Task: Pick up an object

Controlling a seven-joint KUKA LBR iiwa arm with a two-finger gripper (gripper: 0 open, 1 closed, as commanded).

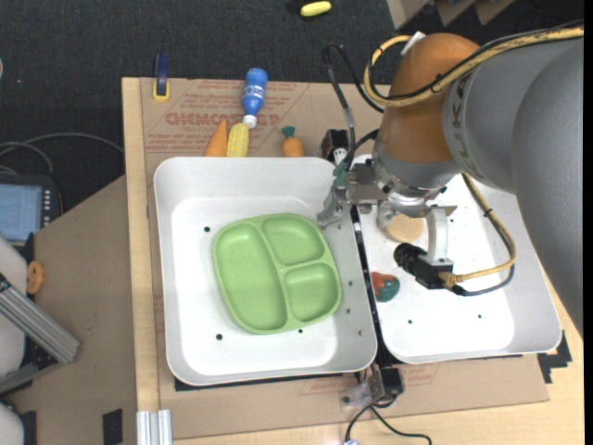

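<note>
— Dark carpet (74, 26) surrounds a cardboard-topped tabletop (137, 248) with two white bins side by side. What's in the left bin (185, 327)?

— One green plate (275, 272) with three compartments, lying flat near the middle. Nothing else touches it.

— And the right bin (482, 327)?

— Two small things, both in its 9 o'clock half. A pale round piece (400, 228) lies toward 11 o'clock, partly hidden under the arm. A red and green toy (384, 287) lies at 6 o'clock from it, close to the wall where the bins meet. The two are near each other but apart.

— Where's the claw (412, 209)?

— Low over the right bin's 11 o'clock corner, just above the pale round piece. The grey arm (528, 109) comes in from 3 o'clock, and its orange band (426, 91) sits at 12 o'clock of the claw.

— Open or closed?

— I can't tell; the wrist hides that from this angle. Whether it touches the pale round piece, I can't tell either.

— Anything outside the bins?

— Yes, along the tabletop's 12 o'clock edge. A blue and white bottle (253, 95) lies there, with a corn cob (238, 139) at 6 o'clock of it. A carrot (217, 140) lies just beside the cob at 9 o'clock, and a smaller carrot (292, 144) at 3 o'clock. A blue clamp (161, 77) grips the 11 o'clock corner. A yellow thing (316, 8) lies on the carpet, well beyond the edge at 12 o'clock.
</note>
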